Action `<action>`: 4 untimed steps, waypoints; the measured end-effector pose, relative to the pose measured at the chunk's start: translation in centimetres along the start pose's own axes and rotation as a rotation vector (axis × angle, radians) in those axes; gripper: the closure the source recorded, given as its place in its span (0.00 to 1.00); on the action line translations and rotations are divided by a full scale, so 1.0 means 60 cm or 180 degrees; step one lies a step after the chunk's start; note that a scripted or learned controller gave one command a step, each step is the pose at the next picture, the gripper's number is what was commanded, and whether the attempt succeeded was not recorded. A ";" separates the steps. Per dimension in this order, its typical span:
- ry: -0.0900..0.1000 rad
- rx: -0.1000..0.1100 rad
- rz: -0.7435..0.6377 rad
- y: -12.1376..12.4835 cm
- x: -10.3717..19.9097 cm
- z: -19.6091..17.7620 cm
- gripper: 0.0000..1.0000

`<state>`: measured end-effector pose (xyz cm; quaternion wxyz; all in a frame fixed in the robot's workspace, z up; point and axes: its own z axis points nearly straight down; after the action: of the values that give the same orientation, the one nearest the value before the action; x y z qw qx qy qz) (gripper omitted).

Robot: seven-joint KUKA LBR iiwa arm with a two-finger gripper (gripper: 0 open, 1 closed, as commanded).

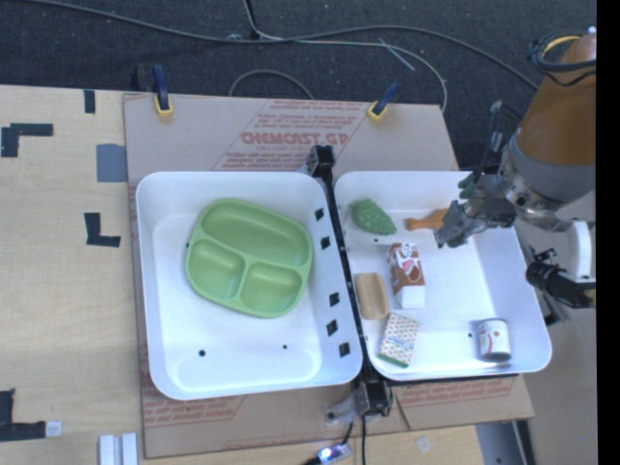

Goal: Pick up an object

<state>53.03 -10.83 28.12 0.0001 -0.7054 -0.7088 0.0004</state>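
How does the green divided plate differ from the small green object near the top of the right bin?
The green divided plate lies in the left bin; the small green object lies in the right bin. The plate is far larger. The plate is pale green with three moulded compartments; the small object is darker, a rounded lump. Both are green and rest flat on a bin floor, untouched by the gripper.

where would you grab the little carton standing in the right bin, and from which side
Judging by its pose, grip the carton across its two long sides, coming straight down from above. It lies lengthwise in the right bin, so its narrow width looks like the easiest span for the gripper. The tan block sits close on its left, so the finger on that side has little room; centre carefully.
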 end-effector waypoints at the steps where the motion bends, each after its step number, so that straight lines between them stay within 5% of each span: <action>1: 0.0004 0.0003 -0.0003 0.008 0.084 0.010 1.00; 4: -0.0002 0.0010 0.0004 0.071 0.315 0.100 1.00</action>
<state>57.23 8.10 22.13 0.0010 -0.7059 -0.7084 0.0017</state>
